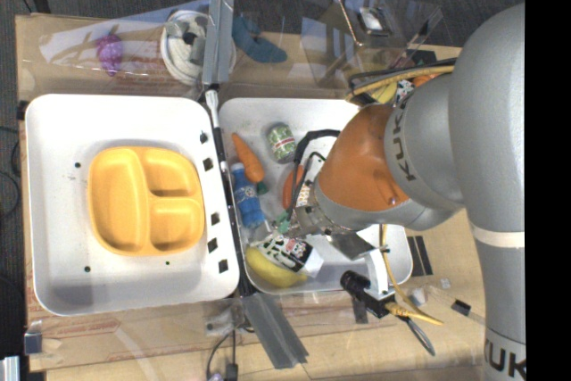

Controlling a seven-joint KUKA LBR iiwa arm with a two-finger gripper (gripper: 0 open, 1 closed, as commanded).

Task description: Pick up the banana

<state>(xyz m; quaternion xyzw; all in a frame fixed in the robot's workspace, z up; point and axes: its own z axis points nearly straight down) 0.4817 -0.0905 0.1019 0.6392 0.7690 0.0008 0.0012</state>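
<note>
The yellow banana lies at the near left corner of the right bin, partly under a black-and-white patterned item. My gripper hangs low over the bin just above and to the right of the banana. The arm's orange band and grey wrist cover most of it. Nothing shows held in it.
In the right bin lie an orange carrot, a blue bottle and a green can. The left bin holds a yellow divided plate. The arm covers the right bin's right half. Loose items sit behind the bins.
</note>
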